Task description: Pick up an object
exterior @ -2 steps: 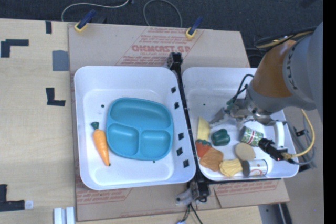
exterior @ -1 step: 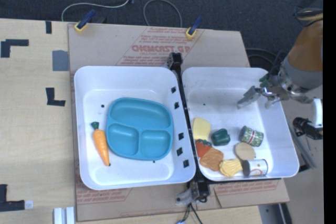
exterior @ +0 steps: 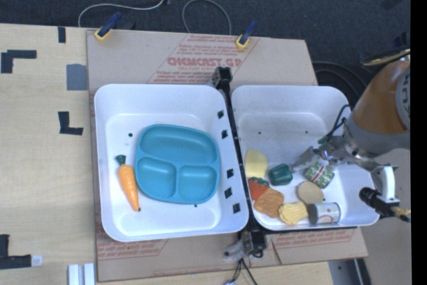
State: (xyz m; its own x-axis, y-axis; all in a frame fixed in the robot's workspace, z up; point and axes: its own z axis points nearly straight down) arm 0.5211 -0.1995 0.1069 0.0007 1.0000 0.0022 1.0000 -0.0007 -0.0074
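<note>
The gripper (exterior: 319, 158) hung low in the right bin (exterior: 280, 100), touching a green-labelled packet (exterior: 319, 174); I could not tell its state, because the arm (exterior: 380, 110) was cut off.

We see 2 white bins (exterior: 107, 143), a blue divided tray (exterior: 177, 163) and an orange carrot (exterior: 129, 187) with a green top. The arm (exterior: 380, 103) is grey with an orange band; the clamps (exterior: 107, 29) are blue and yellow.

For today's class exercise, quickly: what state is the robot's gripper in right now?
Gripper: over the right bin near the green-labelled packet; open or closed cannot be told.
</note>
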